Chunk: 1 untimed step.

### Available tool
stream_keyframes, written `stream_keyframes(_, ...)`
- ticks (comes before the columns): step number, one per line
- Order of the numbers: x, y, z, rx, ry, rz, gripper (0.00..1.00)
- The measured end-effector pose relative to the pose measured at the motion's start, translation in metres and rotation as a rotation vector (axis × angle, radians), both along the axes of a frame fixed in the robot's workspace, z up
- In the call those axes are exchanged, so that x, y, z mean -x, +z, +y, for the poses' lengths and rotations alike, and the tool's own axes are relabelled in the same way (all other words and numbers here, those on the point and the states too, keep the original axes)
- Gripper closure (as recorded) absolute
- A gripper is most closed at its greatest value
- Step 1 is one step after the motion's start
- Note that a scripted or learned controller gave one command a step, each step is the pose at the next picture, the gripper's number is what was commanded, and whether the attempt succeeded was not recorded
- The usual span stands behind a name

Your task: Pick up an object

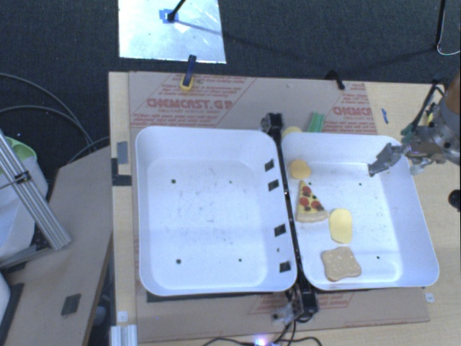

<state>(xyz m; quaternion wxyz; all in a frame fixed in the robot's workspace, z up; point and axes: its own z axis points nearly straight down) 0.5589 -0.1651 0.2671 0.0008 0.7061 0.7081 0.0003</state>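
Nearest the lens: toast slice [340, 264] low in right bin [425, 262], beside yellow oval piece [341, 225], pizza wedge [310, 203] and small yellow lump [300, 169]. Gripper [382, 160] over that bin's far right rim, well apart from all 4; open or shut, cannot tell. Likely risk: thin, flat food slipping from a shallow pinch, or a closure on bare floor.
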Motion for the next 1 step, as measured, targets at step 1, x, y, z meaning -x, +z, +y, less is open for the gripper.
stream_keyframes(1, 0.0589, -0.1265, 0.0222, -0.006, -0.002, 0.015, 0.00)
